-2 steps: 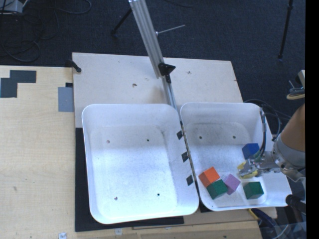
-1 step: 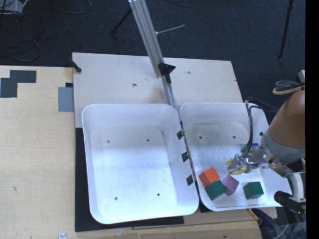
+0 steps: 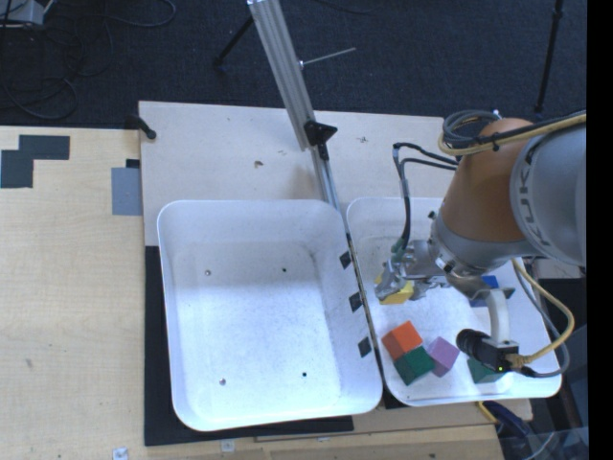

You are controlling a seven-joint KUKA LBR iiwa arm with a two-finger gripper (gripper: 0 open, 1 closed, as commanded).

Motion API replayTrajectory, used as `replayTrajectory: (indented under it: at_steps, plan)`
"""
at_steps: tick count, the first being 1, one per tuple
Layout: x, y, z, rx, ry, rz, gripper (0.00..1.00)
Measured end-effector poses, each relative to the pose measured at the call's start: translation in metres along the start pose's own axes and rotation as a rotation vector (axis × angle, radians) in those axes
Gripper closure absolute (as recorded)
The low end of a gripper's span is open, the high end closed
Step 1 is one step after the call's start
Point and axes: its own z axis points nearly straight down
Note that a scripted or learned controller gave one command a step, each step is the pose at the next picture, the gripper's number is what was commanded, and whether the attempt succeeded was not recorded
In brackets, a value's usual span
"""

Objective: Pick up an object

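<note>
Reaching in from the right, the grey and orange arm (image 3: 498, 209) hangs low over the right bin (image 3: 369, 220). Its gripper (image 3: 397, 278) sits near the bin's left wall, about halfway between the far side and the near side.

A yellow block (image 3: 399, 293) is right at the tip of the gripper. It looks like the block is touching the fingers, or tucked just under them. I cannot tell if the block is really pinched between them, and I cannot tell how wide they are.

More blocks lie closer to the near side of the same bin. An orange block (image 3: 402, 336) and a green block (image 3: 414, 363) touch each other. A purple block (image 3: 443, 354) sits just to the right of them. A little blue thing (image 3: 490, 281) peeks out from behind the arm, farther right. The left bin (image 3: 177, 257) sits beside this one.

My guess is that the yellow block is the one to grab, because it lies straight below the tip, a tiny bit toward the near side. The others are a short way off, nearer to us. If the grip is not snug, the block could slip out when the arm lifts.
</note>
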Motion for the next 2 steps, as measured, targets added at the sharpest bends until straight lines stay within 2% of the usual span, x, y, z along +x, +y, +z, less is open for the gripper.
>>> replayTrajectory:
  at_steps: [1, 2]
  plan:
    - [0.036, 0.006, 0.000, 0.000, -0.005, 0.011, 1.00]
    - [0.101, -0.001, -0.001, 0.004, -0.003, 0.003, 1.00]
